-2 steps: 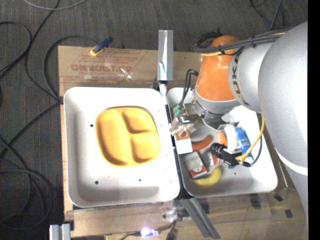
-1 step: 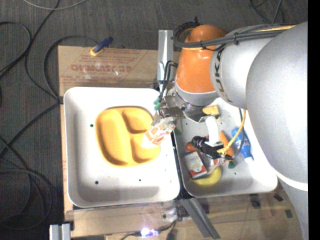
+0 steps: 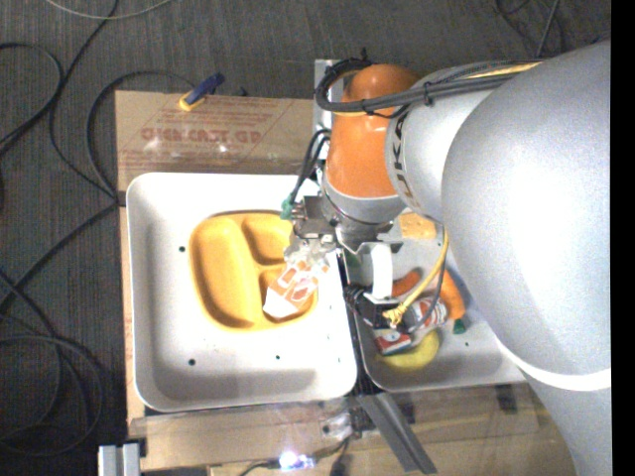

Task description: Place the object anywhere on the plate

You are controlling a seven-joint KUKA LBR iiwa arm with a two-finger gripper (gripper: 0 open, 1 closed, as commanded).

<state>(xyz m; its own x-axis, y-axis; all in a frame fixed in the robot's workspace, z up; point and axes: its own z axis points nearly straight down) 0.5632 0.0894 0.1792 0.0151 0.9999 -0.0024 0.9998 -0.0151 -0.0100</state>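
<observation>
A yellow divided plate [image 3: 230, 271] lies in the left white bin [image 3: 159, 365]. A white packet with orange print [image 3: 290, 292] rests on the plate's right side, partly over its rim. My gripper [image 3: 310, 256] hangs directly above the packet's upper end, with the fingertips touching or nearly touching it. The grey arm with its orange band [image 3: 362, 162] covers much of the right bin.
The right bin [image 3: 466, 365] holds several items: a yellow round fruit [image 3: 412, 350], an orange piece [image 3: 448, 291] and a small red and white object [image 3: 392, 340]. A cardboard sheet [image 3: 208, 132] with a blue and yellow marker [image 3: 200, 90] lies behind the left bin.
</observation>
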